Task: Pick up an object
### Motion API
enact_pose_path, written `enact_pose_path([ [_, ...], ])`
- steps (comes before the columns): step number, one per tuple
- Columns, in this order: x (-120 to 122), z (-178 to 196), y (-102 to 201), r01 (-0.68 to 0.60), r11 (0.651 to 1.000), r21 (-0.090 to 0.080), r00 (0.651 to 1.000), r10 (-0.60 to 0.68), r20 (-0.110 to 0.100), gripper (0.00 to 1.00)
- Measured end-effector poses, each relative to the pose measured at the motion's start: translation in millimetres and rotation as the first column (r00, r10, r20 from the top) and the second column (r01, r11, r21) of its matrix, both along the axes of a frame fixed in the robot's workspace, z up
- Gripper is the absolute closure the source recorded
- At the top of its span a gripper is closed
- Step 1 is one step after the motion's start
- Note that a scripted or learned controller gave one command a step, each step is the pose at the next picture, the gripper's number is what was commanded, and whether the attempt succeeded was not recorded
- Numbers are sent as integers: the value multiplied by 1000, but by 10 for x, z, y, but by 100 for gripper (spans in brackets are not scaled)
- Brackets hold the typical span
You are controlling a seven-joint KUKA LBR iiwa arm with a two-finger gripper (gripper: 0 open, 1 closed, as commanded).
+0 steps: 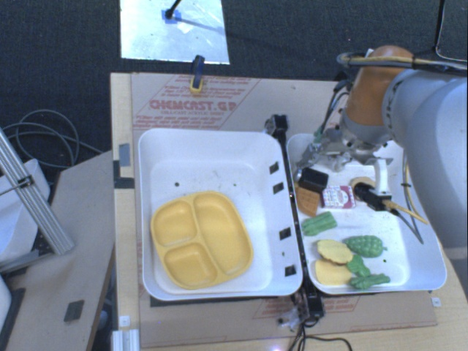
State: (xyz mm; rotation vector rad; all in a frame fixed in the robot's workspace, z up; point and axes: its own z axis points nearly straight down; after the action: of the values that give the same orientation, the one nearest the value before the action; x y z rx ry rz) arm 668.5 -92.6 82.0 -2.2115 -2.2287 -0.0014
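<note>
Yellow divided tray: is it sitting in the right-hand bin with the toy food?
No, the yellow divided tray lies in the left bin, while the toy food is in the right bin.

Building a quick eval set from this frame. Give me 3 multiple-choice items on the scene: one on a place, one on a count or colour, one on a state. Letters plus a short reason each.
1. Which bin holds the yellow tray?
A. the left bin
B. the right bin
C. neither; it lies on the bench

2. How many compartments does the yellow tray have?
A. two
B. three
C. five

3. How does the yellow tray lie?
A. flat, open side up
B. flipped upside down
C. standing on its edge against the bin wall

Answers:
1. A: the tray rests in the left bin, while the small items, such as the green pieces, crowd the right bin below the gripper.
2. B: two hollows sit side by side at the far end, and one lies at the near end.
3. A: all its hollows face the camera.
</note>
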Motion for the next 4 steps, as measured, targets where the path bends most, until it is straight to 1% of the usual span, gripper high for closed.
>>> enact_pose_path([
  [1, 6, 37, -481, 9, 1000, -4, 1000, -9, 5, 0],
  [2, 2, 41, -1133, 11, 1000, -6, 1000, -11, 6, 0],
  [3, -483, 27, -1145, 8, 1000, -2, 1000, -8, -1, 0],
  [4, -447, 147, -1140, 6, 1000, -3, 1000, -6, 7, 100],
])
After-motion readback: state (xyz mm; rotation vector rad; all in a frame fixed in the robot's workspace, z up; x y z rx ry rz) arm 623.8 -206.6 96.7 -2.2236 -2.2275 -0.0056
